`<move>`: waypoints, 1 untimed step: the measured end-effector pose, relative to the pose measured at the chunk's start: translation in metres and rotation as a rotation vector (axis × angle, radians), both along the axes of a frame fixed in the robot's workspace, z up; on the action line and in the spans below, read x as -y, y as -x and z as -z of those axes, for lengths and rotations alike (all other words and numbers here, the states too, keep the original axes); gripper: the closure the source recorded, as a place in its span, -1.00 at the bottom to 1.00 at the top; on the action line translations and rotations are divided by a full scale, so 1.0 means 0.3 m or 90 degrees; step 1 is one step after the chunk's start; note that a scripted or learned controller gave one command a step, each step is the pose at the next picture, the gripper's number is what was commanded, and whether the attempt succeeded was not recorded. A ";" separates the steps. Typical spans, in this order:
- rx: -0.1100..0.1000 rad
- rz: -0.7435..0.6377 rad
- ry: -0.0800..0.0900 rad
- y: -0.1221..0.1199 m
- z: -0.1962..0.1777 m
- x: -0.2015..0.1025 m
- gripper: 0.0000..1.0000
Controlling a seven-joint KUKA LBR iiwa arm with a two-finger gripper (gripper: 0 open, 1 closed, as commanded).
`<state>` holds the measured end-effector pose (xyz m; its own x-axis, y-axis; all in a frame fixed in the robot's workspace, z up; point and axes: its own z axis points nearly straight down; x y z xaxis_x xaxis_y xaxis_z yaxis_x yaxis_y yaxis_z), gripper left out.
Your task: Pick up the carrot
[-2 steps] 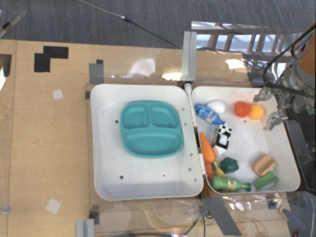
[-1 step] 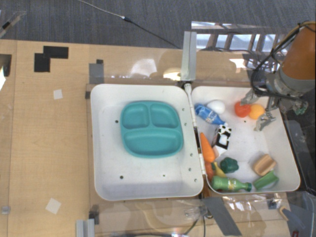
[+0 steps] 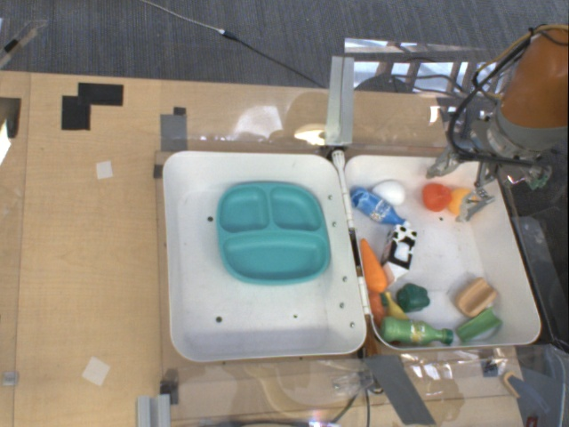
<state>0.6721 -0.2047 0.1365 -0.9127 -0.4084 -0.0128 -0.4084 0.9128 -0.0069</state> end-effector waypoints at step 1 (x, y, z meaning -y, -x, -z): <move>-0.001 0.048 -0.001 0.001 -0.011 0.000 -1.00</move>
<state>0.6717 -0.2048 0.1399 -0.9408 -0.3388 -0.0123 -0.3388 0.9409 -0.0045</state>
